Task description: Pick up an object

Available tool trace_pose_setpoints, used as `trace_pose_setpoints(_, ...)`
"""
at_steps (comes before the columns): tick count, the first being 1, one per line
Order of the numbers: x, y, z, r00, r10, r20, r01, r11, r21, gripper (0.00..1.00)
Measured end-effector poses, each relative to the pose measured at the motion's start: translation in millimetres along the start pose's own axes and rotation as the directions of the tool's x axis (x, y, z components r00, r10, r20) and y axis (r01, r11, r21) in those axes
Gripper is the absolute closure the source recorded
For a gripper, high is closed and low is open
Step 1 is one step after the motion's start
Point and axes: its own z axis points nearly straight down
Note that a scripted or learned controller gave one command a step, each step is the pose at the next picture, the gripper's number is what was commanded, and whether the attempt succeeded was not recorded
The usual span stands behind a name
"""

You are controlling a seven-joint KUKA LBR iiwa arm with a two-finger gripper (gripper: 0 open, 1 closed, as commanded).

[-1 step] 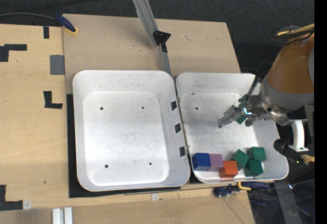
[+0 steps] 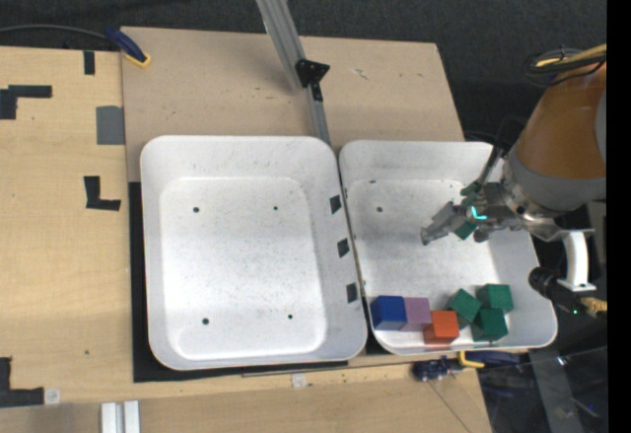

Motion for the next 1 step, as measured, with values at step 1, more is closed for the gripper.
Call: trace_pose_setpoints(1, -6.7, -0.3, 46.4, 1.000, 0.002, 0.000, -0.002, 1.000, 0.005, 0.00)
